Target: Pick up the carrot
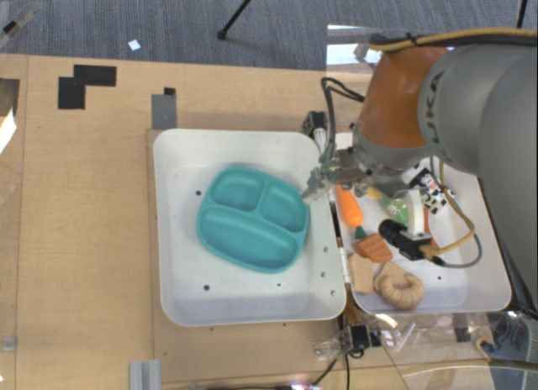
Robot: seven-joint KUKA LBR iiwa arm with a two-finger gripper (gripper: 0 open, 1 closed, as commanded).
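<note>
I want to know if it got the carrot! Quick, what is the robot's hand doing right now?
Gripper: cannot be told. It sits over the bins' shared edge, beside the carrot, which lies in the right bin.

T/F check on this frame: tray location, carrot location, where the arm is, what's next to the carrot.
1. The teal tray lies in the left bin. True.
2. The carrot lies on the teal tray. False: it lies in the right bin, near that bin's left wall.
3. The arm hangs over the right bin. True.
4. The carrot has been lifted clear of the bin. False: it lies on the bin floor among other food items.
5. A tan ring-shaped pastry lies in the right bin, nearer the camera than the carrot. True.
</note>
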